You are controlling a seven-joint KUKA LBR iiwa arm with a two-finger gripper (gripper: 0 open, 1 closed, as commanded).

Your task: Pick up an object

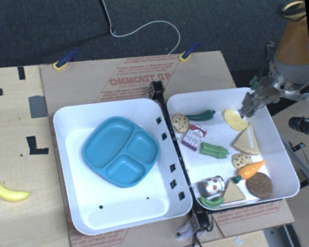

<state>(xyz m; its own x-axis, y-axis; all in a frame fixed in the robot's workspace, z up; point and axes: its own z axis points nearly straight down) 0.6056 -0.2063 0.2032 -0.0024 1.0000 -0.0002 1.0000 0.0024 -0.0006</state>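
Camera view has the gripper (248, 106) low over the right bin's (284, 152) far right edge, just beside a yellow chip (233, 119); whether it is clenched or released I cannot tell. This looks like the approach step, nothing lifted. Next it should settle squarely over the chip, clear of the cheese wedge (247, 141) nearer
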